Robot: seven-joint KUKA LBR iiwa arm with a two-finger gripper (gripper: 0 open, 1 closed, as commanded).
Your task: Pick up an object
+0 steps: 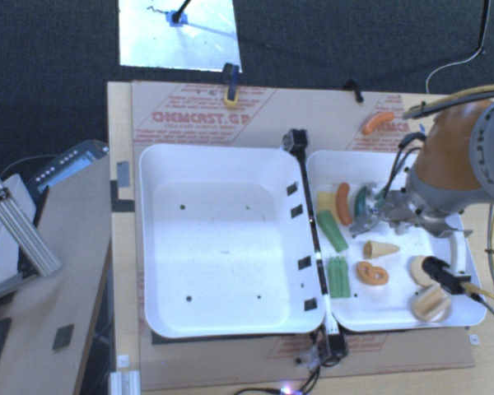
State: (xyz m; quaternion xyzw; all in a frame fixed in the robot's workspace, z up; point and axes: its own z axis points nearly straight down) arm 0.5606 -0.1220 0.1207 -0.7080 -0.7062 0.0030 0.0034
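We log the tool [367, 212] low over the right bin [395, 323], in the right-middle of the frame, at the end of the grey arm with its orange band [449, 142]. Whether the tool is clenched or released we cannot tell (dark hardware and shadow blur together there).

Likeliest target, in our judgement: the orange sausage-shaped piece [343, 203], lying just to the frame-left of the tool, very near or touching. Its long axis runs nearly up-down in the frame, tilted slightly. A teal piece [361, 197] sits between it and the tool, partly hidden. So the coming move turns on a short shift toward frame-left, with the closing direction set across that up-down axis.

Other contents of the right bin:
- two green sticks [333, 233], below the sausage shape
- a cone [381, 248] and an orange ring [372, 273], lower centre
- a tan block [430, 303], lower right corner

The left bin [160, 245] sits at frame centre.

Legible writing: "CHEMCAST GP" in red on the brown sheet [199, 115] covering the worktop, above the left bin; similar red print beyond the right bin is too broken to read.
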